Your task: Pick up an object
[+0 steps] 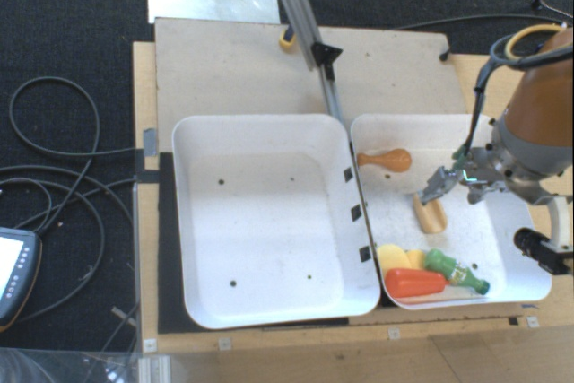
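Nearest me, along the front wall of the right bin (538,287), I see a crowded cluster: a red-orange carrot-like toy (414,282) lying against a yellow piece (395,258), and a green bottle (457,273) lying on its side just beside them, all three touching or nearly so. If the program goes for that pile, I judge the risk is plain: the objects are packed together and pressed into the corner, so the descending arm could strike the bin wall or nudge two items at once and come up with nothing. Further in, a tan bread-like block (431,216) lies alone on the bin floor, and the jaws (440,186) hang just above and beside its far end. Whether they are spread or pressed together I cannot tell from this slant; I see nothing between them, so I count no object as held. The block looks like the likely target, and my worry is that it sits off to one side of the jaws, so a straight descent could land on its end and tip or push it away. Beyond that, a brown pear-shaped toy (388,161) lies near the divider, well apart from the rest. The left bin (260,126) is out of play.
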Action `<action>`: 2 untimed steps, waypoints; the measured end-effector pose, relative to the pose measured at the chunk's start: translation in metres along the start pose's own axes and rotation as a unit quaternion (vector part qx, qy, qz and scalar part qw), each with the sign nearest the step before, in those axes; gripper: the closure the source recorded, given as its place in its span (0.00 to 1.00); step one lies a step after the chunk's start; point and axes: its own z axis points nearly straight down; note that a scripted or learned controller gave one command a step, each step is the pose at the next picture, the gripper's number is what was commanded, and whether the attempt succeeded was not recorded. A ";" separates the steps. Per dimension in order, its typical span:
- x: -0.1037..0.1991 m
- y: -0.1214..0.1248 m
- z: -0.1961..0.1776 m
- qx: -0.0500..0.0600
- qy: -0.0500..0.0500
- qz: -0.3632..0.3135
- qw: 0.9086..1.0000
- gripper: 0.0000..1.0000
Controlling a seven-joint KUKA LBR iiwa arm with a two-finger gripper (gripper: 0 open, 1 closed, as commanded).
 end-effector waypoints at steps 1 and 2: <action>0.000 0.001 -0.002 -0.003 0.000 0.001 1.000 0.00; -0.001 0.010 0.046 0.000 0.000 0.002 1.000 0.00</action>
